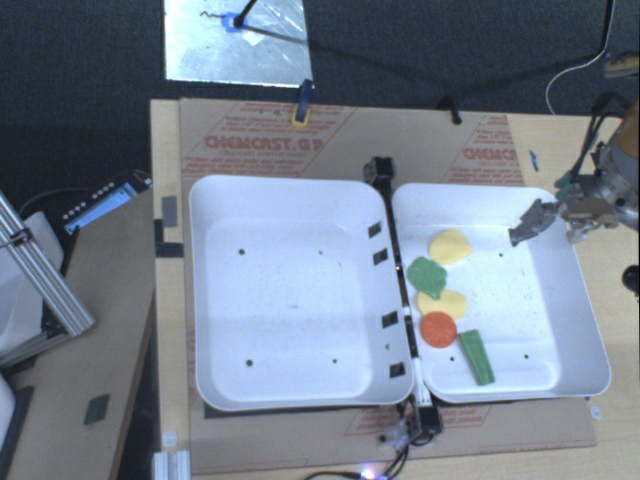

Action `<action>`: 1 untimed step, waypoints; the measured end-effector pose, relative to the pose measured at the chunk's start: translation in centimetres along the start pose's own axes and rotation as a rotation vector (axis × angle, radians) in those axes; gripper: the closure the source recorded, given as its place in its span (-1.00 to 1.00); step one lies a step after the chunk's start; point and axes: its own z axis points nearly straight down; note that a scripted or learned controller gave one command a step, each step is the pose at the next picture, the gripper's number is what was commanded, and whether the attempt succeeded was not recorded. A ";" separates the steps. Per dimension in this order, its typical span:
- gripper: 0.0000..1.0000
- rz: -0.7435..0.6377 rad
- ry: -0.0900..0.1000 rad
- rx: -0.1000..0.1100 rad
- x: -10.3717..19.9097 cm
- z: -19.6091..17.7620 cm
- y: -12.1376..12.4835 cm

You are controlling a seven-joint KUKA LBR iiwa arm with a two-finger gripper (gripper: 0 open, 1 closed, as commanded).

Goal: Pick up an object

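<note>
Several small toy-like objects lie in the left part of the right bin: a yellow piece, a green leafy piece, a second yellow piece, a red round piece and a green bar. My gripper hangs over the bin's upper right area, to the right of the top yellow piece and well apart from it. Nothing shows in its grasp.
The left bin sits beside the right one, with a black hinge strip between them. Both rest on a cardboard sheet. A shiny metal plate lies at the back, and a cable hangs at the upper right.
</note>
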 end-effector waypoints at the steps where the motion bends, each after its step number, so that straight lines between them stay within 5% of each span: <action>1: -1.00 -0.009 0.003 0.001 7.6 5.4 4.1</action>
